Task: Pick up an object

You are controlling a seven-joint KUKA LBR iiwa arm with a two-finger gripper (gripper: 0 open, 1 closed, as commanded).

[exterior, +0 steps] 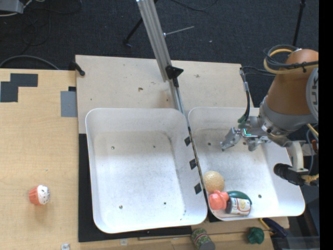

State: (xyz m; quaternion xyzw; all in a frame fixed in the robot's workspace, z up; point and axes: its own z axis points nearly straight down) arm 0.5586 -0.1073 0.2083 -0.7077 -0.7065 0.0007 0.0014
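Note:
My gripper (240, 142) hangs over the middle of the right bin (283, 204), fingers spread open with nothing between them. Near the bin's front left lie a tan round ball (213, 181), a red-orange toy (219, 199) and a green-and-white bottle-like item (239, 203), huddled together. They sit well in front of the gripper, apart from it.
The left bin (99, 129) lies beside the right one, split by a divider with black clips (191, 163). A slanted metal rail (158, 40) rises behind. A small red-and-white toy (39, 195) rests on the wooden bench at left. Green objects (255, 235) lie past the front edge.

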